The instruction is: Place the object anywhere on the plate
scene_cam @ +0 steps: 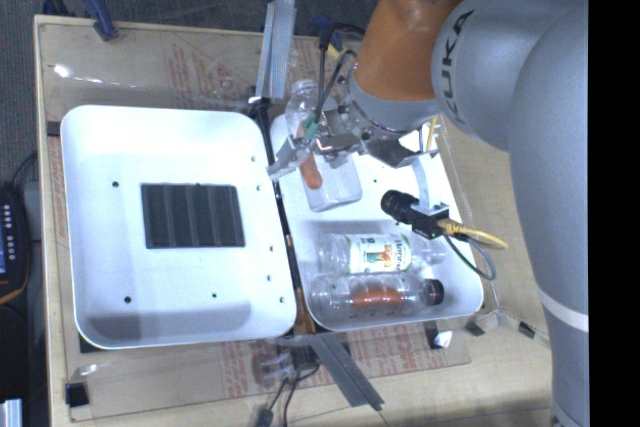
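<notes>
Reaching in from the right, the arm (470, 45) sets its gripper (318, 147) low over the far end of the right bin (462, 307), apparently working on a clear bottle (325, 177) with an orange streak; whether the fingers pinch it I cannot tell. Two more clear bottles (375, 255) lie nearer. The dark ribbed plate (193, 215) waits in the left bin (90, 155), well apart, so a carry across the divide looks needed.

Even, fairly bright overhead light; the white bins (160, 130) glare slightly, shadows are soft, and fine detail is blurry.

Place: robotics lab | Evidence: KUKA arm (500, 65), clamped bench (150, 55), white bins (90, 215)
</notes>
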